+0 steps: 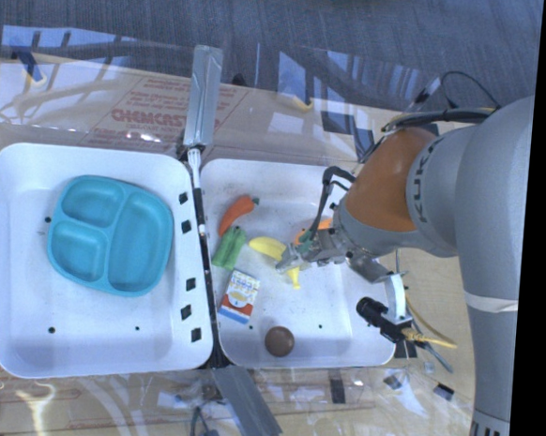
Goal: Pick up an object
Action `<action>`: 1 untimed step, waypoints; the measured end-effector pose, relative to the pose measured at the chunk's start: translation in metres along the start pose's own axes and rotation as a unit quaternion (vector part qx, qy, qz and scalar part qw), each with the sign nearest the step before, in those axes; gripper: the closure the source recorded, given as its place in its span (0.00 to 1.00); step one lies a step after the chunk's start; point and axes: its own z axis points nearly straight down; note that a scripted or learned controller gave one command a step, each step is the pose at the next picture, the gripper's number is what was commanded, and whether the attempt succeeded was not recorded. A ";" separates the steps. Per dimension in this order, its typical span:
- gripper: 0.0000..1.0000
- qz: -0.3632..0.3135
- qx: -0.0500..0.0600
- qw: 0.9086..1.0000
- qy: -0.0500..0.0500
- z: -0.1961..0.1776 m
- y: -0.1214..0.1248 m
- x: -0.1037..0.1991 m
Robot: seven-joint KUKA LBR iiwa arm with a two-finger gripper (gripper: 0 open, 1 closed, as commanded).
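Note:
My gripper [293, 259] is low in the right bin [338, 344], reaching in from the right under the orange wrist band. Its tip sits right at a yellow banana-shaped toy [269, 248], touching or just beside its right end. An orange carrot [236, 213] lies up and to the left, with a green cylinder [228, 247] below it. A small white and blue carton [239, 297] lies near the bin's left wall, and a brown ball [279, 341] rests near the front wall. A bit of orange shows by the wrist.
The left bin [19, 333] holds a blue divided plate [112, 234]. A divider with black clips [195, 281] separates the two bins. Cables and a black fitting [378, 317] sit at the right bin's right rim.

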 end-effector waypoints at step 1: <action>1.00 0.070 -0.003 0.998 -0.001 -0.131 0.000 0.011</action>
